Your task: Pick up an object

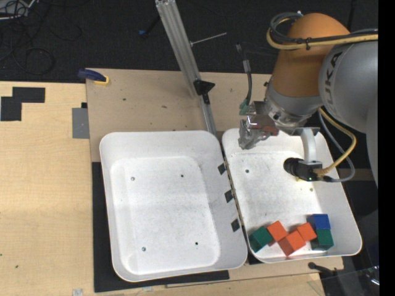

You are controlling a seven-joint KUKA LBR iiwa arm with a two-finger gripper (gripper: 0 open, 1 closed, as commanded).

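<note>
Several small blocks lie clustered along the near edge of the right bin (345, 217): a green block (261, 237), orange blocks (277, 230) (292, 243) (306, 232), a blue block (320, 221) and another green block (323, 238). My gripper (249, 133) hangs over the far left corner of the right bin, well away from the blocks. Nothing shows in its grasp.
The left bin (117, 150) sits beside the right one, with black clips (229, 195) along the shared rim. A slanted aluminium bar (182, 48) rises behind the bins. The grey arm with its orange band (308, 48) covers the bench's far right.
</note>
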